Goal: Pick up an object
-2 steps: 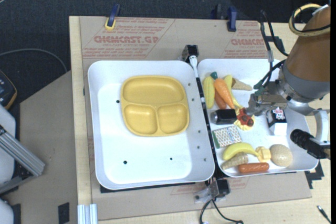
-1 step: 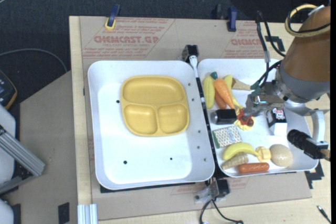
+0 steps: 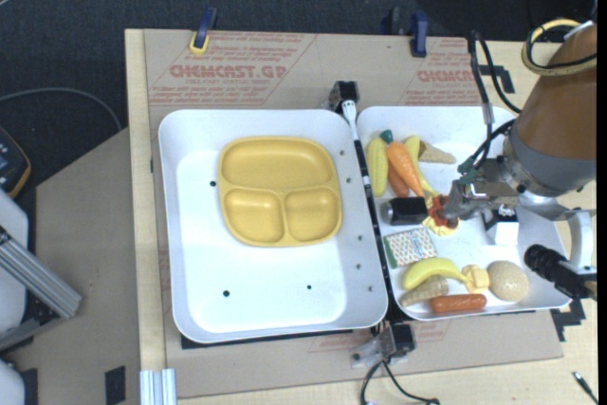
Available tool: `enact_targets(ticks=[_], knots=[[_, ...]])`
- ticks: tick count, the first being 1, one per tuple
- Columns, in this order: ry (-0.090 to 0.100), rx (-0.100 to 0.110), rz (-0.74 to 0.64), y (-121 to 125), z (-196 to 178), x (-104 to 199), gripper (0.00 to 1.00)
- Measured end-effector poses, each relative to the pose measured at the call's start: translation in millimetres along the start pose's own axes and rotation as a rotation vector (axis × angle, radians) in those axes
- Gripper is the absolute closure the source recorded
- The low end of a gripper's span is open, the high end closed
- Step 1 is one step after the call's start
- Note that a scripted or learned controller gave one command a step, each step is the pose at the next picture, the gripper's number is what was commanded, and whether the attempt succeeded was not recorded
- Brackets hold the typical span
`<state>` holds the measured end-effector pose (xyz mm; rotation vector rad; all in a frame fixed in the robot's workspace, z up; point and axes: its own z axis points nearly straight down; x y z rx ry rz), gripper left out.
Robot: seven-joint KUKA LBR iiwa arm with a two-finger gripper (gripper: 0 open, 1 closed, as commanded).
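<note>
The right bin (image 3: 474, 120) holds several toy foods. Along its left side lie a yellow banana (image 3: 378, 165) and an orange carrot (image 3: 404, 169), with a tan cone-shaped piece (image 3: 436, 152) beside them. Below them are a black block (image 3: 408, 209) and a small red-and-yellow item (image 3: 441, 224). My gripper (image 3: 451, 210) hangs low in the bin's middle, right over that red-and-yellow item and partly hiding it. Nearer the front lie a mesh packet (image 3: 412, 248), a second banana (image 3: 432, 273), a red sausage (image 3: 457, 303) and a round beige piece (image 3: 507, 281).
The left bin (image 3: 190, 232) bears a yellow compartment tray (image 3: 280, 190). A black divider strip (image 3: 365, 194) runs between the bins. The grey arm with its orange band (image 3: 560, 109) covers the right bin's right side. Clamps (image 3: 200, 31) and cables sit at the bench's far edge.
</note>
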<state>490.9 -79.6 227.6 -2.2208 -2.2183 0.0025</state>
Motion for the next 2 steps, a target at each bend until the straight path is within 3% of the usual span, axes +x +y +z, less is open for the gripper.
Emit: enact_targets(ticks=[2], knots=[[-0.001, -0.002, 0.000, 18.0, 5.7, -5.4, 1.00]])
